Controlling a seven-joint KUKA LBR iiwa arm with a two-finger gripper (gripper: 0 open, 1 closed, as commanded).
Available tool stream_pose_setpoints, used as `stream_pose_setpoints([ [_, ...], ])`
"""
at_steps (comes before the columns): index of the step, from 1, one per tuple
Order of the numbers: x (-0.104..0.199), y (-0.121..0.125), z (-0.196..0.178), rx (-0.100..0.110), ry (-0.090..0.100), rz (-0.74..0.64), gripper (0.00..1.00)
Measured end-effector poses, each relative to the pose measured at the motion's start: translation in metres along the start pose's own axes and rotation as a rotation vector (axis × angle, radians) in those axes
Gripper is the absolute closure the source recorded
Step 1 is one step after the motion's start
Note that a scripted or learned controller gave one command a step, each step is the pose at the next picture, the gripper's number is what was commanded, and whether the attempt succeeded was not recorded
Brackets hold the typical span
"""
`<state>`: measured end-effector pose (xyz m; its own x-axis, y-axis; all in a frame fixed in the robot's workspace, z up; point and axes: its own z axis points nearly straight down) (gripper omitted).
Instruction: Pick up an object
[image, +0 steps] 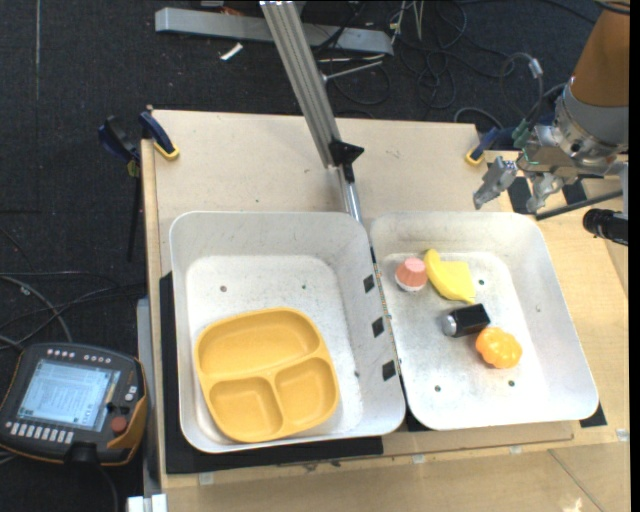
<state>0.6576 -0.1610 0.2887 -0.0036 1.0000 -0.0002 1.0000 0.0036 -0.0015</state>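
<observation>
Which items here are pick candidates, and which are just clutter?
In play:
- gripper, above the right bin's far edge
- banana, pink cup, black cylinder, orange fruit, all in the right bin
- yellow divided tray in the left bin

Lying about:
- teach pendant
- clamps
- metal pole

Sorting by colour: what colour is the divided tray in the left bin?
Yellow-orange divided plastic tray, camera view.

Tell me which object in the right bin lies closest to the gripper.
The yellow banana, at the upper end of the cluster, lies closest to the gripper. The pink cup, black cylinder and orange pepper lie farther away.
</observation>
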Motion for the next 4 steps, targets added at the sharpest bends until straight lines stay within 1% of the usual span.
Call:
stream_pose_setpoints([
  [1, 0.0, 0.0, 0.0, 0.0, 0.0, 0.0, 0.0],
  [2, 0.001, -0.01, 0.058, 0.005, 0.001, 0.004, 0.0],
  [3, 0.001, -0.008, 0.122, 0.005, 0.001, 0.004, 0.0],
  [4, 0.002, -0.008, 0.166, 0.004, 0.001, 0.004, 0.0],
])
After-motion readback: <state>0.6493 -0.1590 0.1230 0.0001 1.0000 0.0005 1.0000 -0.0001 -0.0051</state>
